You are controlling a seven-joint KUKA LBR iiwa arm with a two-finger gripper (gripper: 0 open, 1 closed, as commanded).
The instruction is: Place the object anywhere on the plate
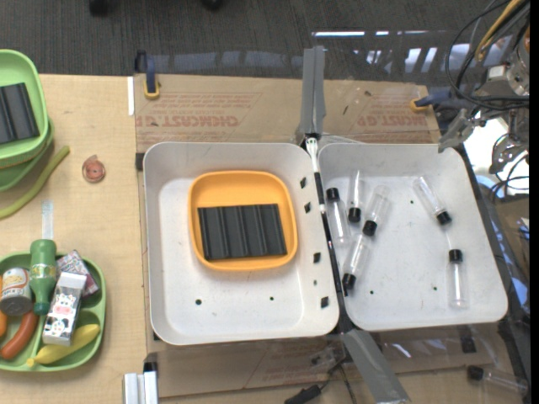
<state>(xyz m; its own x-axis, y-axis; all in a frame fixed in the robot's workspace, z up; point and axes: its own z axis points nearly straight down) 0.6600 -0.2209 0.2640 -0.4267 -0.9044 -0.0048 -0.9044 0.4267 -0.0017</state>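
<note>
Open all around the little tubes point(358, 255) scattered in the right bin point(404, 297). Blocked mid orange plate point(244, 180) by a dark ridged block point(242, 231), bare along the rim. Walled between bins by a grey post point(313, 91).

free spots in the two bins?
Left bin: bare floor below the orange plate, toward the front rim. Right bin: open middle patch between the left tubes and the right tubes. Crowded near the divider.
</note>
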